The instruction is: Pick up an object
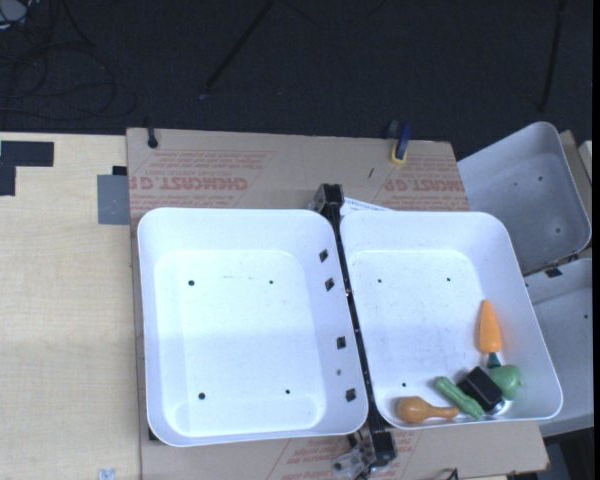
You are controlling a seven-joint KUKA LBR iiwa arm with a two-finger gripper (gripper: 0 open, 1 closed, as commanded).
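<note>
Both bins are plain white: the left bin (170, 268) carries four small dark dots on its floor, the right bin (420, 268) a similar set. A black strip with small dark clips (342, 298) runs between them. In the right bin lie an orange carrot-shaped piece (489, 327), a yellow-orange gourd-shaped piece (422, 409), a green piece (458, 395) with a rounder green part (507, 378), and a black block (480, 388). The cardboard sheet (230, 173) under the bins is brown with red printed lettering. The counter (50, 318) is pale wood-grain, marked with black patches (15, 160) and a grey square (112, 198). A blue-and-yellow clamp (401, 143) sits at the cardboard's far edge. A pale grey metal panel (530, 183) shows at right. The background is dark, near black.
</note>
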